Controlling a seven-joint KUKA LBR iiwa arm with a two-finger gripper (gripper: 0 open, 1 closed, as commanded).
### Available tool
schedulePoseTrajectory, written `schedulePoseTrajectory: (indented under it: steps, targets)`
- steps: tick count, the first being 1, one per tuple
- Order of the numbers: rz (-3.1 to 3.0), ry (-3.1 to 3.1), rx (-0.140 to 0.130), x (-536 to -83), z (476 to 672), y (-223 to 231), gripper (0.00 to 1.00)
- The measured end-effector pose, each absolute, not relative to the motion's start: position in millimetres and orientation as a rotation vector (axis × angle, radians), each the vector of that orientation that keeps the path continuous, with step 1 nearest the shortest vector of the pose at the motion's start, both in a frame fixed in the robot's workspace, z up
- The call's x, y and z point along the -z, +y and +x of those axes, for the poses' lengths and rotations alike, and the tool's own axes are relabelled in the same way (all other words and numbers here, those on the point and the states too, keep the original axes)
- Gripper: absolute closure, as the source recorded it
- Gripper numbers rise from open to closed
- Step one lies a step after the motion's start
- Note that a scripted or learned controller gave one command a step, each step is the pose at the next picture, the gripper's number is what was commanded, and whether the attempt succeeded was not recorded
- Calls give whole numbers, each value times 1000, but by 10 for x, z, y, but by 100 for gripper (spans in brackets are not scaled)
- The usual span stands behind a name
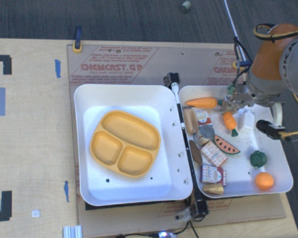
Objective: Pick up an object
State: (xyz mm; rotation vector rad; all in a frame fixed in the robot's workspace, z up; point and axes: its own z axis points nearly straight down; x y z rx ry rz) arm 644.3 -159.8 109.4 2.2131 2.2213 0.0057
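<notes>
Divided tray (pixel 125 143) in left bin (pixel 84 133); toys in right bin (pixel 283 175).

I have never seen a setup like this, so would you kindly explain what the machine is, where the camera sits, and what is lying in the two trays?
This is one picture from a camera fixed above a bench, looking down at a slant. The grey machine with the orange band is a robot arm reaching in from the right; its gripper hangs over the right bin. That bin holds toy food: a large carrot, a small carrot, a watermelon slice, a green vegetable, an orange and some small cartons. The left bin holds a yellow divided plate. Nothing visibly sits in the jaws.
</notes>
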Motion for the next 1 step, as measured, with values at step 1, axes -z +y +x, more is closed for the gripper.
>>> schedulePoseTrajectory:
  steps: [1]
  targets:
    - [2220,2225,-1,-1856,5916,-795,100]
